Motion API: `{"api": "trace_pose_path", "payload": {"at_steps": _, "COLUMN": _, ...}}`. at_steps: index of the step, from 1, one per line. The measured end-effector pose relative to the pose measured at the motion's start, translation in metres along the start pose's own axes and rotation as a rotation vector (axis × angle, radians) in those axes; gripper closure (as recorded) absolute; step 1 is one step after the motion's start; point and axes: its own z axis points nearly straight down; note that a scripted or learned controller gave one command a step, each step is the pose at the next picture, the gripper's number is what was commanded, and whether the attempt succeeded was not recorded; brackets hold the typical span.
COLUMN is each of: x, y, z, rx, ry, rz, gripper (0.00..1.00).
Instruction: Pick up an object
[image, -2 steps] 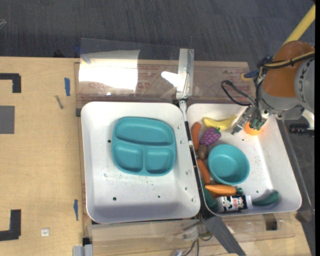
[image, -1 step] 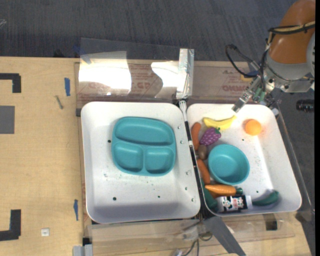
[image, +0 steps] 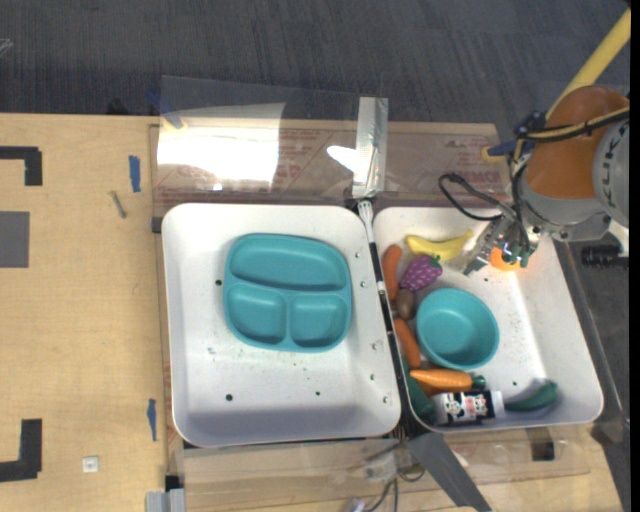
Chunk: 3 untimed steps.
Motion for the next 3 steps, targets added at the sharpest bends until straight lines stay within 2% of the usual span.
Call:
{"api": "trace_pose_path", "payload": {"at_steps": 1, "x": -0.006, "y": 0.018, "z": -0.153, "rx": -0.005, "ry": -0.011, "rz": 0.009, "gripper": 1.0}}
{"api": "trace_pose_path", "payload": {"at_steps": 2, "x": 0.021, "y": 0.022, "z": -0.003, "rx": 0.001, "ry": 0.014, "rz": -0.446, "gripper": 1.0}}
{"api": "trace_pose_path", "payload": {"at_steps": 3, "x": 0.015, "y": 0.016, "z": -0.172, "rx": -0.003, "ry": -0.01, "rz": -0.389, "gripper": 1.0}}
